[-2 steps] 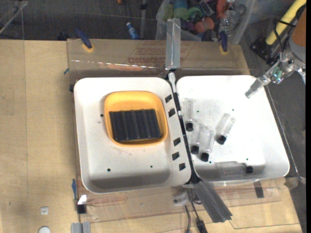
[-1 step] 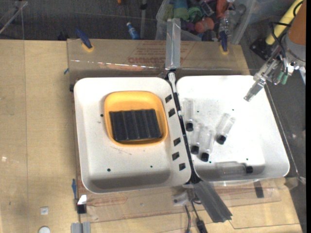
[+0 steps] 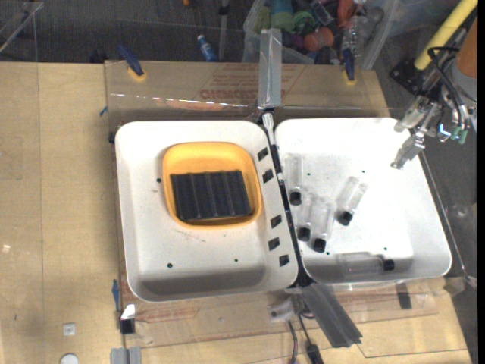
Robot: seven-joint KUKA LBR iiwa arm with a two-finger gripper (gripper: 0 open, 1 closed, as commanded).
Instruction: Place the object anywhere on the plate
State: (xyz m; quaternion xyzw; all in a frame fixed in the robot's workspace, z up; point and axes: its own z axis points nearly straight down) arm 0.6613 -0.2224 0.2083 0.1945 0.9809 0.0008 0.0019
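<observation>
An orange plate (image 3: 176,160) lies in the left bin (image 3: 140,203), with a black ribbed slab (image 3: 211,194) on it. Several clear vials with black caps lie in the right bin (image 3: 413,218): one near the divider (image 3: 294,174), one tilted at the middle (image 3: 351,194), two close together (image 3: 321,222) and one along the front wall (image 3: 364,262). My gripper (image 3: 408,137) hangs over the right bin's far right corner. It is open with nothing between its fingers, and it is well apart from the vials.
A raised divider (image 3: 274,196) with black tabs separates the two bins. A metal bar (image 3: 270,67) stands behind them at the middle. A tub of coloured toys (image 3: 318,6) sits behind the bench. Cables (image 3: 447,89) trail from the arm at the right.
</observation>
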